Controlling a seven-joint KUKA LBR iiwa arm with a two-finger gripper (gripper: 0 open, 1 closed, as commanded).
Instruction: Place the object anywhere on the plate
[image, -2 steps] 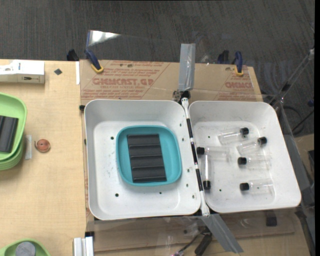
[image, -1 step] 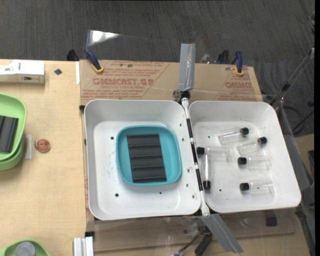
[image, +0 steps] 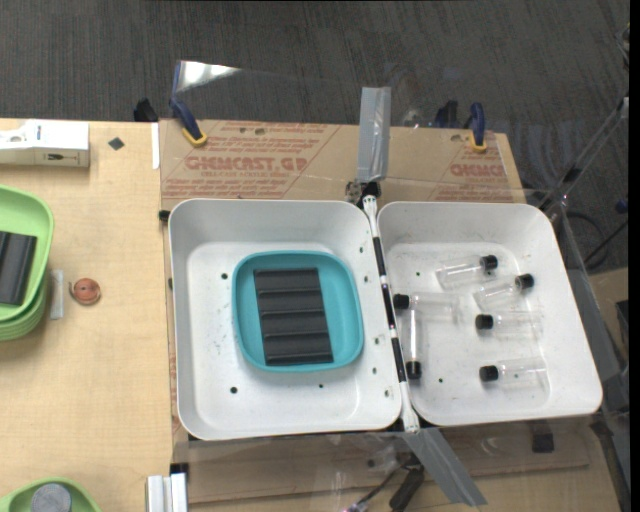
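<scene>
White bins sit side by side on brown cardboard (image: 262, 158) laid over a pale wooden desk (image: 95, 400). The left bin (image: 200, 400) holds a teal plate (image: 345, 320) with rounded corners, near its middle. A black ribbed block (image: 292, 315) lies on the plate and covers most of its floor.

The right bin (image: 560, 390) holds the task's things, clear vials with black caps, all lying on their sides and well apart from the plate. One vial (image: 462, 272) lies near the top with its cap to the right. A second vial (image: 503, 290) lies just beside and below it, cap also to the right. A third vial (image: 508, 322) lies near the middle, cap to the left. A fourth vial (image: 518, 374) lies lower down, cap to the left. A thin clear tube (image: 408, 338) with a dark piece at each end lies along the bin's left wall, next to the seam between the bins; I cannot tell if it is one vial or two.

Whether the claw is spread or pressed together cannot be told.

Two clamps (image: 187, 124) grip the cardboard's far edge. A grey strip (image: 373, 130) stands at the seam's far end. On the desk to the left are a green tray (image: 30, 215), a white box (image: 45, 143) and a small reddish disc (image: 86, 291).
</scene>
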